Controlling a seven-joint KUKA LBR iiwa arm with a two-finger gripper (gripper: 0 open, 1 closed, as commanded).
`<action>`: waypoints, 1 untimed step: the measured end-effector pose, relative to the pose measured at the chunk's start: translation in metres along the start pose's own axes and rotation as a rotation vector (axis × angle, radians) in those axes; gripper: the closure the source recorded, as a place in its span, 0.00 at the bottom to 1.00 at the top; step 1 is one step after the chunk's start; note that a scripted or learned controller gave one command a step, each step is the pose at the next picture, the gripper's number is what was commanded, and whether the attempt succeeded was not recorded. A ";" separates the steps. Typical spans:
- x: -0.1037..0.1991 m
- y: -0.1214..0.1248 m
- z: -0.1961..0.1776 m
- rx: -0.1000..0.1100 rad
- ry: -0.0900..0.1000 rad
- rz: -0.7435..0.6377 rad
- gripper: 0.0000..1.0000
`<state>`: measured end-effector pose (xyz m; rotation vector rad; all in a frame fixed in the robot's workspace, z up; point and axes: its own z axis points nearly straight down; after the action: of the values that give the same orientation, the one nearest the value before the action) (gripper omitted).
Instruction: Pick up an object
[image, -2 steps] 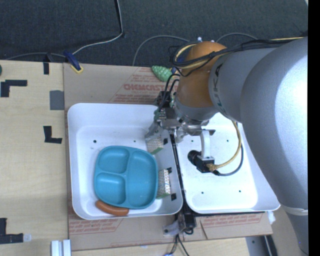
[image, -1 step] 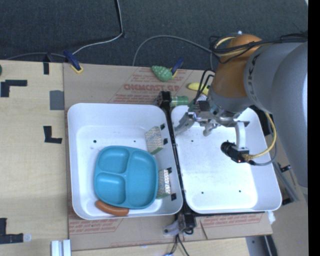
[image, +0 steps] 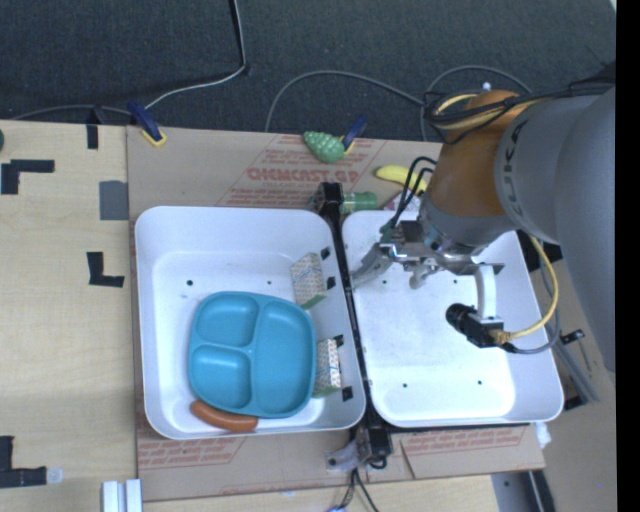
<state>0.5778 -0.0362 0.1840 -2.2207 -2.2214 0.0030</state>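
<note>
In the left bin (image: 160, 250) lies a blue divided plate (image: 250, 352). An orange sausage (image: 224, 417) rests against the plate's front edge. A patterned packet (image: 308, 273) lies behind the plate near the divider, and a second one (image: 328, 364) lies at the plate's right side. My gripper (image: 392, 272) hangs over the back left of the right bin (image: 470, 390), close to the divider. Its fingers (image: 366, 267) are spread open with nothing between them.
The grey arm with its orange band (image: 470, 170) covers the right bin's back right corner. A black fitting with a yellow cable (image: 478, 326) hangs over that bin. Behind the bins lie a green toy (image: 324, 146) and a yellow object (image: 398, 174).
</note>
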 end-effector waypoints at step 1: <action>-0.033 0.045 -0.055 -0.002 -0.001 0.000 0.00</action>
<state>0.6229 -0.0695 0.2385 -2.2222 -2.2233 0.0013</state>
